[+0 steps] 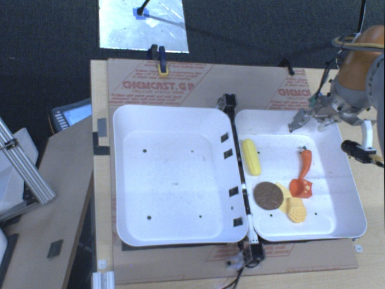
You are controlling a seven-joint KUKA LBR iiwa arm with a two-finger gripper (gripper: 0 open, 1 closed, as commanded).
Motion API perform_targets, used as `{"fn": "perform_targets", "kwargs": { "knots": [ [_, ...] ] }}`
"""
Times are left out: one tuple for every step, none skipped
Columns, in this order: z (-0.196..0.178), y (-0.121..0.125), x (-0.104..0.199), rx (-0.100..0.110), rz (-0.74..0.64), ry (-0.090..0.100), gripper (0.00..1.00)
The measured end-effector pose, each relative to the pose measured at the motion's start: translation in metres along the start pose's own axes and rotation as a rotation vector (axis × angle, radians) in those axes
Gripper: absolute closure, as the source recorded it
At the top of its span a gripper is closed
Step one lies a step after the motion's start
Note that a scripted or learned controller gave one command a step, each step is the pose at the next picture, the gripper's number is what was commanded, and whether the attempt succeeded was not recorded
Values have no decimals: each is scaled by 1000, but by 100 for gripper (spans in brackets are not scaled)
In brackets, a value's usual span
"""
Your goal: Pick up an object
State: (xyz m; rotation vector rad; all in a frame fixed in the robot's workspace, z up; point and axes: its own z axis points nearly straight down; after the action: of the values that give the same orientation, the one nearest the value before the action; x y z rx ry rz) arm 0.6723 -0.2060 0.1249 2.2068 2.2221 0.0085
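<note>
Gripper [305, 120] at upper right over right bin [346, 179], grip state unclear; corn [251, 156], brown disc [268, 195] below.

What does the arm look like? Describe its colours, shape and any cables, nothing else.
The arm is a rounded grey body with an orange band above the wrist. Below the band sits a lighter grey metal gripper with angular parts. A thin dark cable runs along the arm's upper edge, and a black fitting juts out at its lower side.

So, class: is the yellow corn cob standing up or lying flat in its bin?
Lying flat. The corn cob rests lengthwise on the right bin floor, beside the divider.
</note>
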Motion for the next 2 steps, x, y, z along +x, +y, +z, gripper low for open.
{"fn": "perform_targets", "kwargs": {
  "knots": [
    [3, -3, 0, 7, 2, 2, 0],
    [3, -3, 0, 7, 2, 1, 0]
  ]
}}
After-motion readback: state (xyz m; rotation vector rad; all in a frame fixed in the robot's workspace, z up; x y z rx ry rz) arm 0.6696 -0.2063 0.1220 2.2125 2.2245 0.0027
